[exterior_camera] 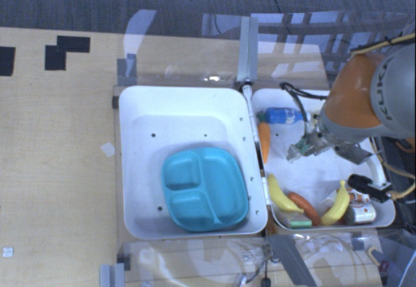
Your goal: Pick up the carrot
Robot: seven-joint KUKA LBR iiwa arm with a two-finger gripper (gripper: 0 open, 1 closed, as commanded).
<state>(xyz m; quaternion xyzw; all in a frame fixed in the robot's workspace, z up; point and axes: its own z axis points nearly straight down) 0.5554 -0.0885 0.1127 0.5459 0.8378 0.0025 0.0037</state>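
Tool point(300, 148), on grey arm with orange band point(351, 94): hovers inside the right white plastic bin point(328, 222); whether it stands wide or narrow cannot be told.

Orange carrot point(264, 141): lies against the right bin's left wall, just left of the tool and apart from it, long axis running along that wall, up-down in the view. Judgement: the coming move is a short shift left, with the tool closing across that axis.

Blue plastic bottle point(281, 115): right bin, far end, above the carrot.

Two yellow bananas point(281, 193), red-orange sausage-shaped item point(304, 206): right bin, near end.

Teal compartment plate point(205, 188): left white bin point(130, 169), on the light wooden surface point(58, 169).
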